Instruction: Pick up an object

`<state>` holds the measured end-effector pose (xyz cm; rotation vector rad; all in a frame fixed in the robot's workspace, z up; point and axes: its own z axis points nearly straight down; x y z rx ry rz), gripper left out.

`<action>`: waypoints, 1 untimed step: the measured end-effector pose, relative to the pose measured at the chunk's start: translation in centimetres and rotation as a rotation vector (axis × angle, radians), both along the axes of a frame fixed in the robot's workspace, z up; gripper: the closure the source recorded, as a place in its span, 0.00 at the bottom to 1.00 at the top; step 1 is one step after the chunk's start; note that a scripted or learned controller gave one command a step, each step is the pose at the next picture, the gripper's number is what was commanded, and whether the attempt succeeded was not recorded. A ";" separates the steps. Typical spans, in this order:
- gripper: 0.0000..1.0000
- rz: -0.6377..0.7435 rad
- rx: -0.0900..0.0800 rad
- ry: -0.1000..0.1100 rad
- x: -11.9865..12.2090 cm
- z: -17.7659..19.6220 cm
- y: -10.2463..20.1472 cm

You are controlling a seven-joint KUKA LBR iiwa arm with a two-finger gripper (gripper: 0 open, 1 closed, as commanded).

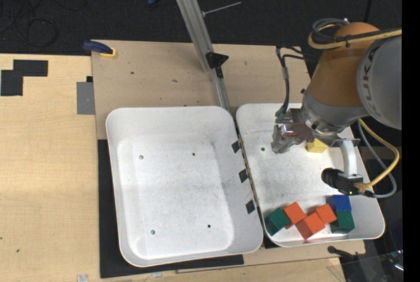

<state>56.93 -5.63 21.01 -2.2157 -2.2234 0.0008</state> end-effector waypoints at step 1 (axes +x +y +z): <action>1.00 0.000 0.000 -0.002 2.2 1.4 4.4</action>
